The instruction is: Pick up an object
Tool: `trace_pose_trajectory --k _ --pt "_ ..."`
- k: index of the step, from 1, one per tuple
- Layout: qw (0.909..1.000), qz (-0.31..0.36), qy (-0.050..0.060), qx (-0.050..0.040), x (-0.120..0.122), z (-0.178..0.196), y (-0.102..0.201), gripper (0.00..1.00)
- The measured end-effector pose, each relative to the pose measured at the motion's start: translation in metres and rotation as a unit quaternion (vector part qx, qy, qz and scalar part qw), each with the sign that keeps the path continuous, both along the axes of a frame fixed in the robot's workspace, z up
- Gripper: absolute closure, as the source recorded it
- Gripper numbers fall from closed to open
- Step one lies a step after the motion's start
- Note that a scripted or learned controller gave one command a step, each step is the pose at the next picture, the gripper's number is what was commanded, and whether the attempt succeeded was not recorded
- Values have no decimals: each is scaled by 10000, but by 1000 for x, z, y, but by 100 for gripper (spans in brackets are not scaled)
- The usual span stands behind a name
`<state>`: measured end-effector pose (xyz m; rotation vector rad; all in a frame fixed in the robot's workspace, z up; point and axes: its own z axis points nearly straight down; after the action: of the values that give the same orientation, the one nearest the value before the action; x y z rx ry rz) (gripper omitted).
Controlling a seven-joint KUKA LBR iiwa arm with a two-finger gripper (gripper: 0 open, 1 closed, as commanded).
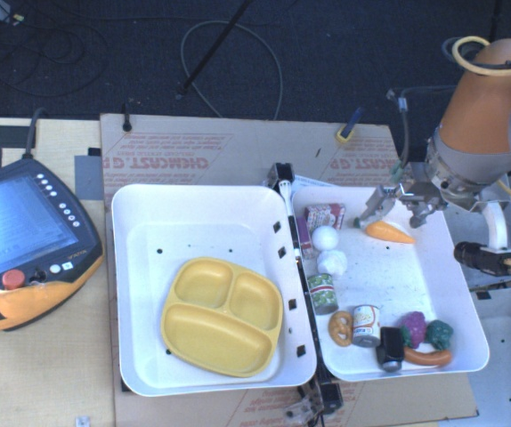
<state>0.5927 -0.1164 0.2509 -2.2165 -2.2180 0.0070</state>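
a: camera view first, where's the claw (pixel 398 205)?
b: at the right bin's (pixel 456 274) far end, fingers spread, nothing between them. an orange carrot-like piece (pixel 389 231) lies just under it on the bin floor.
a: other items there?
b: two white balls (pixel 328 249), a small can (pixel 366 325), a pretzel (pixel 341 327). the left bin (pixel 140 238) has a yellow divided plate (pixel 222 316). a teach pendant (pixel 24 238) sits on the worktop (pixel 24 372).
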Motion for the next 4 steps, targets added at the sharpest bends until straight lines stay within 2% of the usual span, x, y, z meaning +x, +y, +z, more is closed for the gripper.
trace_pose_trajectory --k 1,2,3,4 --pt "9999 -37 -78 -54 -36 -128 12 0" --pt "10000 -9 -26 -20 53 -166 7 0" --pt "10000 -15 4 8 51 -158 9 100" --pt "10000 20 -30 8 3 -60 69 100"
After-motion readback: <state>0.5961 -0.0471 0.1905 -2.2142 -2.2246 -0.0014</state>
